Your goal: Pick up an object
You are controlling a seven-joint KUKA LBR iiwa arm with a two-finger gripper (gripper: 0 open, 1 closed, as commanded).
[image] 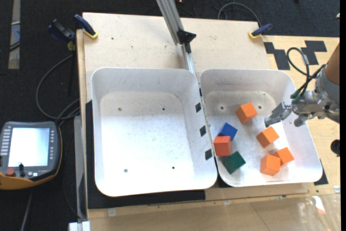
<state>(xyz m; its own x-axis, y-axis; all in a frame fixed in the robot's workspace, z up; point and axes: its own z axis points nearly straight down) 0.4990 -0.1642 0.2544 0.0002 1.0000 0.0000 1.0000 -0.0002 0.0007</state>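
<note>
The gripper (278, 114) comes in from the right side of the frame and hangs over the right part of the right bin (246, 76), just inside its right wall. It is small and a bit blurry here, so I cannot tell if it is wide or narrow, and I see no block in it. Just below it sits an orange block (267, 137), close but apart from it. There is open floor to the upper left of the tool, where another orange block (247, 112) sits alone. Low in the bin, near the bottom right rim, two more orange blocks (276, 161) touch each other. Against the left wall of this bin are three blocks bunched up: a blue block (228, 130), a red block (222, 145) just under it, and a green block (234, 162) lowest of all (they look like they touch). The left bin (143, 76) is white with tiny dark specks on its floor. Both bins rest on a pale wooden bench (140, 35). A slanted metal rail (165, 0) runs from the top of the frame down to the gap between the bins. A handheld screen (30, 154) lies at the left edge on the dark floor.
</note>
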